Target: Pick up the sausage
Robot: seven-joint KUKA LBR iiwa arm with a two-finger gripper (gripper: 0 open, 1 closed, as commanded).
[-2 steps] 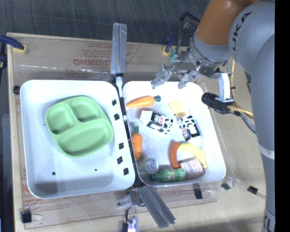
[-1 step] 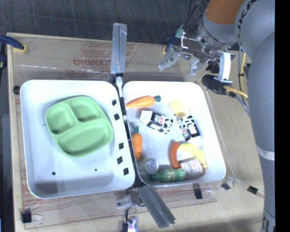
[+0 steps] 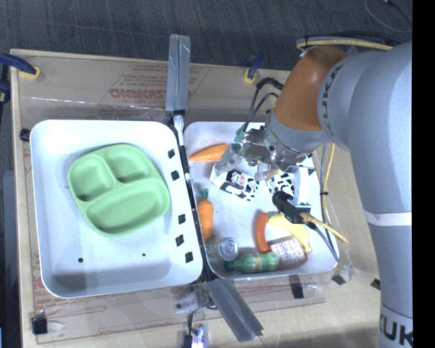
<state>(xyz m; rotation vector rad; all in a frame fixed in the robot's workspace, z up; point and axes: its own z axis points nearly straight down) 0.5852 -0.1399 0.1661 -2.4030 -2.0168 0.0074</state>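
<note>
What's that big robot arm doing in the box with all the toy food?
The grey arm's end effector is down in the right bin, among carrots, a can, a bottle and a black-and-white toy. It is meant to pick up the sausage, which lies loose near the bin's front, apart from the end effector. The green plate sits in the left bin.

A pale wooden bench (image 3: pixel 94 85) bears two shallow white bins, left bin (image 3: pixel 51 267) and right bin (image 3: pixel 203 133), side by side

My own wrist covers the far right corner of the right bin (image 3: pixel 214 133). My arm (image 3: pixel 370 107) runs off the right edge. My jaws are too cluttered to read.
</note>
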